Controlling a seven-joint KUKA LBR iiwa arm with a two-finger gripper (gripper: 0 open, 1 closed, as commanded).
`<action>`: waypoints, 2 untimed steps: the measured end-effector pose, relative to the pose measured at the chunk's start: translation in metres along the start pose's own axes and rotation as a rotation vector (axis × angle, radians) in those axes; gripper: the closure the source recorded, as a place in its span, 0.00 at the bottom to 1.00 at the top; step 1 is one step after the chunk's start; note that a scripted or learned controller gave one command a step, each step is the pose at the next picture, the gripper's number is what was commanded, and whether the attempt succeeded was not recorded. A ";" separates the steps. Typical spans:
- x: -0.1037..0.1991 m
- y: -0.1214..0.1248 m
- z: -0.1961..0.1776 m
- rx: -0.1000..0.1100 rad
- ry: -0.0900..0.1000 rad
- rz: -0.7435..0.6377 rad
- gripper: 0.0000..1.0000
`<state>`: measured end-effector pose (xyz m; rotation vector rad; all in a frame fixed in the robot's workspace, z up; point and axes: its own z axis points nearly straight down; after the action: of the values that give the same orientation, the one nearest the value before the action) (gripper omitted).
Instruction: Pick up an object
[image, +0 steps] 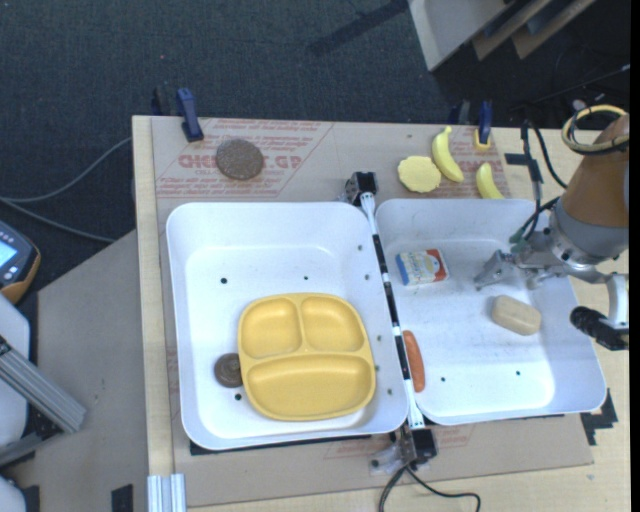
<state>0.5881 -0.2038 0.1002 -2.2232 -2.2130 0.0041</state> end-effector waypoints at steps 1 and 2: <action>-0.007 -0.054 0.017 0.001 0.001 -0.002 0.00; -0.006 -0.050 0.006 -0.006 -0.002 -0.004 1.00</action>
<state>0.5376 -0.2096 0.0948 -2.2230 -2.2215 -0.0010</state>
